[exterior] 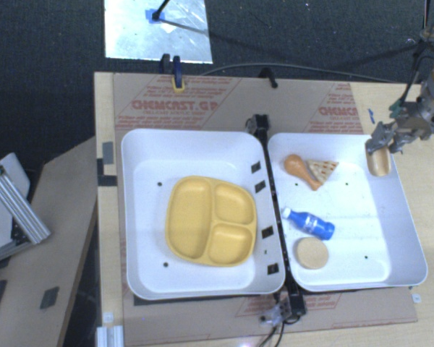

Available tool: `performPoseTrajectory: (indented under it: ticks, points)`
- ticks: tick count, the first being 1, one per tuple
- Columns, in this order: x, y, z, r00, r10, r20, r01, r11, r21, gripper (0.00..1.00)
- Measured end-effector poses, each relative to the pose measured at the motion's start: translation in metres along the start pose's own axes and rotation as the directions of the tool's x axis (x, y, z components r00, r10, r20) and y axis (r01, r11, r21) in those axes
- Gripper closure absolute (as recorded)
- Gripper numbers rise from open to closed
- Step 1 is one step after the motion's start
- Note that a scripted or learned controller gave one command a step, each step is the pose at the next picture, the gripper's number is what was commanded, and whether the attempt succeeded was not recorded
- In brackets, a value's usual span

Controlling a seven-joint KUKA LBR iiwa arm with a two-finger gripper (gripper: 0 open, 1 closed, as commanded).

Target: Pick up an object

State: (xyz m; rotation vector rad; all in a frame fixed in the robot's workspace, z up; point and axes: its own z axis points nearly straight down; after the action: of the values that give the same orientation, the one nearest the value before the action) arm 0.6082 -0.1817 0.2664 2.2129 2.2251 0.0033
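My gripper point(382, 149) hangs over the far right corner of the right bin point(405, 266). It is shut on a tan oblong piece point(378, 165), which dangles below it and overlaps the bin's rim. Lying in the right bin are a brown drumstick point(301, 169), a wedge-shaped sandwich slice point(323, 169), a blue bottle point(309, 223) and a round tan biscuit point(312, 254). All of these are to the left of the gripper and lower in the view.
The left bin point(141, 194) holds a yellow divided plate point(210, 220). A black divider with clips point(270, 215) runs between the bins. Cables point(311, 69) cross the dark floor behind the bench, and a metal frame point(11, 201) stands at the left.
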Motion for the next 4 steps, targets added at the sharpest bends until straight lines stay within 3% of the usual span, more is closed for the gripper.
performPoseTrajectory:
  ticks: [1,4]
  points:
    - [0.053,-0.008,0.016,1.0,-0.003,-0.003,0.003,1.0,0.004,1.0]
    - [0.195,-0.045,0.008,1.0,-0.004,-0.003,0.004,1.0,0.003,1.0]
